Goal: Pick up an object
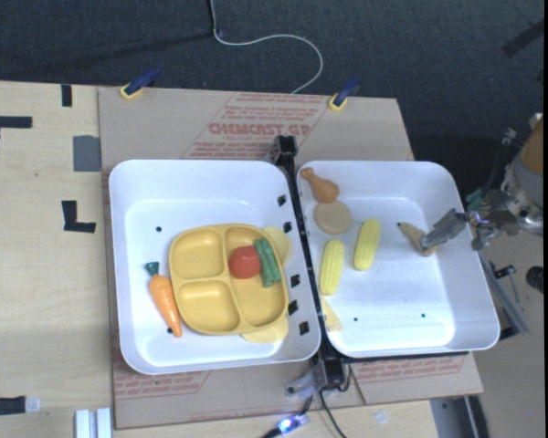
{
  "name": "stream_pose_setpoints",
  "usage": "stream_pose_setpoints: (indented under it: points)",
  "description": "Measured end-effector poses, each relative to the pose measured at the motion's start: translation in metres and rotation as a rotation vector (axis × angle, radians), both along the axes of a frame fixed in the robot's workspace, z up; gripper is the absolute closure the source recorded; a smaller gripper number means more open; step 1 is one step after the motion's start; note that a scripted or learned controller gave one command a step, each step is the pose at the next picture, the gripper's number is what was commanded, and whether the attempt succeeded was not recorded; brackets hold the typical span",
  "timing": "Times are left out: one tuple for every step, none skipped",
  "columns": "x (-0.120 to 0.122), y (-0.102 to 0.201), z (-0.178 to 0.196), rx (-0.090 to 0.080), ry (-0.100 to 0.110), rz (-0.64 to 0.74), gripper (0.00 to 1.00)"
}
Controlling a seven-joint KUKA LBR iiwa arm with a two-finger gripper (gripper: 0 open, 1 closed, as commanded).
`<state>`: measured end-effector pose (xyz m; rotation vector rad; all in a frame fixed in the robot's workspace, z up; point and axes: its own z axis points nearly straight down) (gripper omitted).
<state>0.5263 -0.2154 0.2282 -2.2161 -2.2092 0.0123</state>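
The pincer [418, 239] is reaching in from the right over the right bin [438, 331], its grey fingers angling down toward the bin floor near the right wall. Whether the fingers are parted or pressed together I cannot tell, and nothing is visibly lying between them.

The likeliest targets are sitting to the pincer's left in the same bin: a corn cob [366, 244] near it, a second corn cob [331, 265] further left beside the dividing wall, a tan round piece [332, 217] up and to the left, and a small brown pear-like piece [321, 186] beyond that. They are lying loose and apart from one another, which should be leaving room for fingers to close around one.

Well away to the left, in the left bin [137, 208], a yellow divided tray [205, 286] is holding a tomato [245, 262] and a green piece [269, 264], with a carrot [165, 303] lying just beside the tray.
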Motion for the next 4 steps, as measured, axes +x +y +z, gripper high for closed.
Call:
stream_pose_setpoints:
  points:
    - [0.003, 0.000, 0.007, -0.003, -0.013, 0.004, 0.00]
    - [0.000, 0.004, -0.037, -0.002, -0.009, 0.005, 0.00]
    - [0.003, 0.012, -0.098, -0.001, -0.007, 0.006, 0.00]
    - [0.003, 0.013, -0.146, -0.005, -0.014, 0.005, 0.00]
